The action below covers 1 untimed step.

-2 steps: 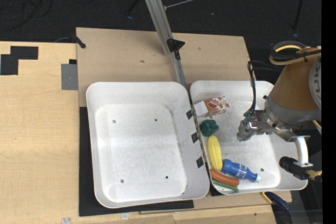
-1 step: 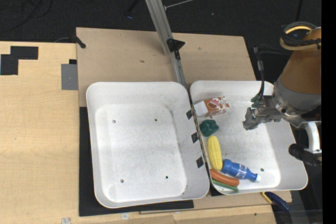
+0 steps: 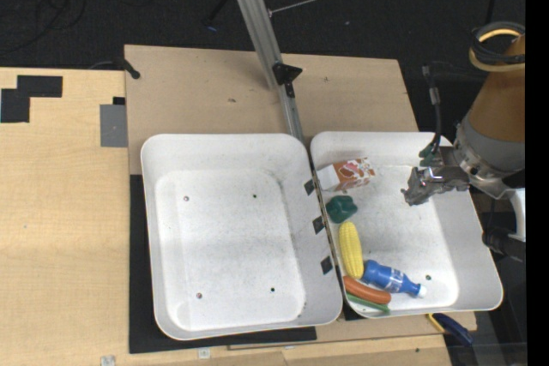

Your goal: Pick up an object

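Claw (image 3: 418,189) over right bin (image 3: 467,270), grip state unclear, nothing visibly held. Corn (image 3: 350,247), bottle (image 3: 393,278), carton (image 3: 352,174) untouched; pick not done.

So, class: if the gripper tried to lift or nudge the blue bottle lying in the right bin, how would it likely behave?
The blue bottle lies on its side, so a nudge would probably roll it. Its rounded, smooth-looking body may slip between two fingers. It rests against the hot dog toy, close to the corn cob, so neighbours would likely shift too.
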Each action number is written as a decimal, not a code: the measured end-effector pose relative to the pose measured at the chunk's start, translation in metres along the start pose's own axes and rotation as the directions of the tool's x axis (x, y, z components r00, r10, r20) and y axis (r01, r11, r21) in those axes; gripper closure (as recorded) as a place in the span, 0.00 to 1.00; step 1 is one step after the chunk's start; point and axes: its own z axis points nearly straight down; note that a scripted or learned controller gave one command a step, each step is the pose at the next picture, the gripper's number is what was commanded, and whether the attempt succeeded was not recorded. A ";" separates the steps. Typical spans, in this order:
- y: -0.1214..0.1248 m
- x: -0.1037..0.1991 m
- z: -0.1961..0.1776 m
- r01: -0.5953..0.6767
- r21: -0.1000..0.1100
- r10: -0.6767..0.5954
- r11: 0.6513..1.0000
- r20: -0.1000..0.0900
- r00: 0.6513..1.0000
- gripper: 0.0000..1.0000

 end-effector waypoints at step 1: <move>0.013 0.043 0.008 0.002 0.004 -0.002 1.000 -0.002 1.000 1.00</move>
